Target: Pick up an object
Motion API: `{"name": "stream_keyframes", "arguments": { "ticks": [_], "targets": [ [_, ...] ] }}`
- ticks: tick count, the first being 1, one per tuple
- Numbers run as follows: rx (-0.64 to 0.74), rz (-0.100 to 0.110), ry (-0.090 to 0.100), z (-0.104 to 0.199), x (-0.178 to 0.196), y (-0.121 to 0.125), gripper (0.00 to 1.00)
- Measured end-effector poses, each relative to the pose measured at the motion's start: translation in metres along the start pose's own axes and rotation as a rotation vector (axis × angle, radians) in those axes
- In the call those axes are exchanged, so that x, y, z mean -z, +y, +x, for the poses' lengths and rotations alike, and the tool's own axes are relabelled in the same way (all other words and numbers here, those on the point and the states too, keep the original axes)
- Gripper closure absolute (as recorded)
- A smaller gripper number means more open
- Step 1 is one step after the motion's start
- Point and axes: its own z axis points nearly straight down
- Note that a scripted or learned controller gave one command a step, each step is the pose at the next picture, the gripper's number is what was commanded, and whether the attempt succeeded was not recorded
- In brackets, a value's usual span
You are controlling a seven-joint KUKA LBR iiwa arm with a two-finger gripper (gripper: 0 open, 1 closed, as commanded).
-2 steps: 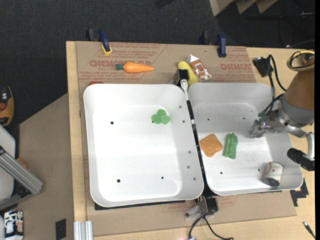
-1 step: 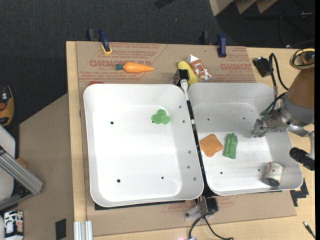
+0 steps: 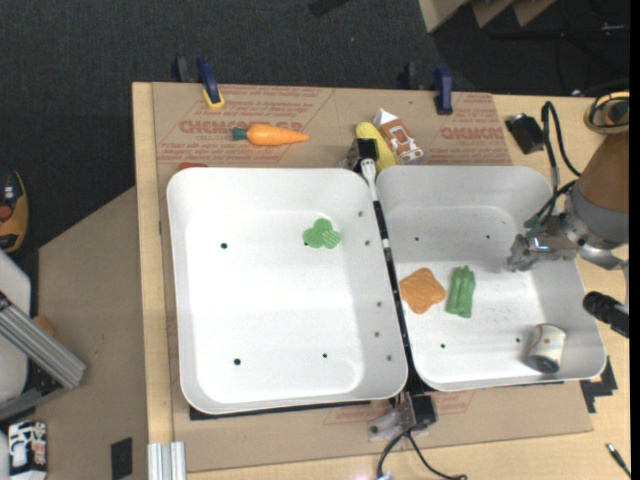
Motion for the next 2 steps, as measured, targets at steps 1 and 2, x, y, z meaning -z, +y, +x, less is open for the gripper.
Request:
{"name": "stream_keyframes", "arguments": {
  "ticks": [1, 2],
  "targets": [
    [0.001, -0.002, -0.002, -0.0003, 0.0102, 0.0005, 1.00],
    [0.001, -0.004, -0.004, -0.0005, 0.0202, 0.0009, 1.00]
  ]
}}
